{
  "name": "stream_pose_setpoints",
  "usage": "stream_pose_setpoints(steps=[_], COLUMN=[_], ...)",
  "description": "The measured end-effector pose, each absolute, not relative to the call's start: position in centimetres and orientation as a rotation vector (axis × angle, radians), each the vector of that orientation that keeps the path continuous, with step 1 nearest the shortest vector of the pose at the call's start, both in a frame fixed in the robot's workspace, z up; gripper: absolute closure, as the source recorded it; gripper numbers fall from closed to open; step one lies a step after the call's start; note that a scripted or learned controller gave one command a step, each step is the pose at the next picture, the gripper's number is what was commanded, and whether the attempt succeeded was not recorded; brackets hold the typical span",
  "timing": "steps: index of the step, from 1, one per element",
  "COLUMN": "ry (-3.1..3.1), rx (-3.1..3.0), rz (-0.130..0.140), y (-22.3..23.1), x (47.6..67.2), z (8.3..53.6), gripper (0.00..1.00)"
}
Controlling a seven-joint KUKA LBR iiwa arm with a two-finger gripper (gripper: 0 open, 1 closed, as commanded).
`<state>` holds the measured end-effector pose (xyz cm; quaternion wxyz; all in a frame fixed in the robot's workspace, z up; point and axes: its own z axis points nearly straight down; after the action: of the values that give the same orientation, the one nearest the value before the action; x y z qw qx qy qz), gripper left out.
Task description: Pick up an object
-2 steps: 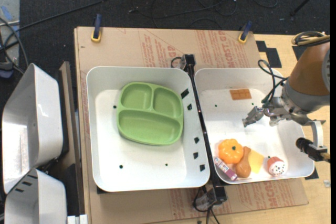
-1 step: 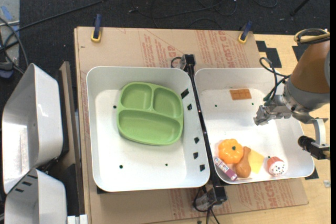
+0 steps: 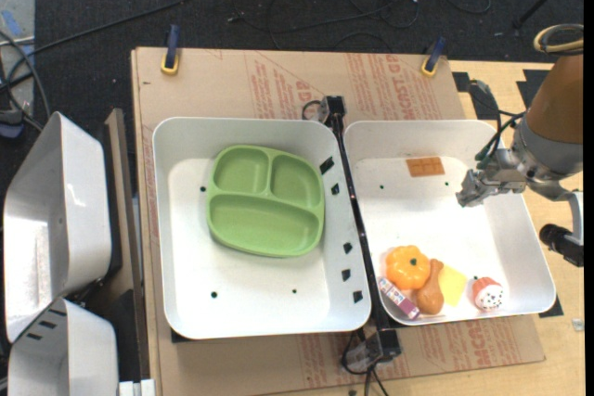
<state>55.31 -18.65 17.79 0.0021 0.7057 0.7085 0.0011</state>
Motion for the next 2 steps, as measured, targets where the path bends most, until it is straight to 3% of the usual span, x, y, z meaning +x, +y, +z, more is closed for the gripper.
stream_pose_setpoints(steps=[2], ry=[2.221], rx=[2.213], rz=[0.004], y=[-19.0], x=[55.8], z=[26.7], gripper=[1.00])
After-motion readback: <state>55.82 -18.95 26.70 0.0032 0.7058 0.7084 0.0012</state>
